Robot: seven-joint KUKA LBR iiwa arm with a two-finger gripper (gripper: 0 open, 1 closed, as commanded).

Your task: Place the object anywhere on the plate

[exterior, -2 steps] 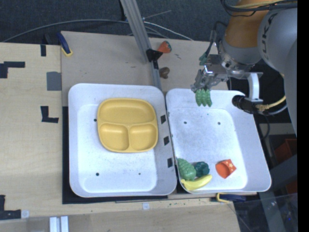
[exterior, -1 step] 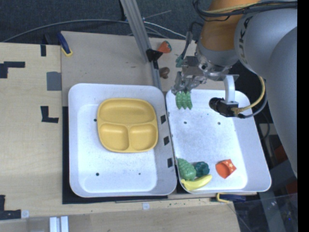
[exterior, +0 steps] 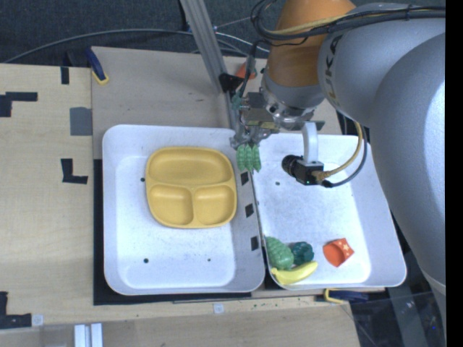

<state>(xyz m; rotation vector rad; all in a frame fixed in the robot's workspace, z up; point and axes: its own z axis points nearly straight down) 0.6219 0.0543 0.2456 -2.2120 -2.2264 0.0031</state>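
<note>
Camera view, hand (exterior: 248, 139) gripping green object (exterior: 249, 157), hanging upright

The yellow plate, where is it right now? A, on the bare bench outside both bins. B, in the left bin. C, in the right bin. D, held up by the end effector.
B: the plate lies flat inside the left bin, apart from the end effector.

The arm (exterior: 394, 85) is reached in from the right, grey, with the orange band (exterior: 307, 31) above the wrist. The gripper (exterior: 248, 144) is pointed downward, and a green object (exterior: 249, 158) is seen clamped between its fingers.
</note>
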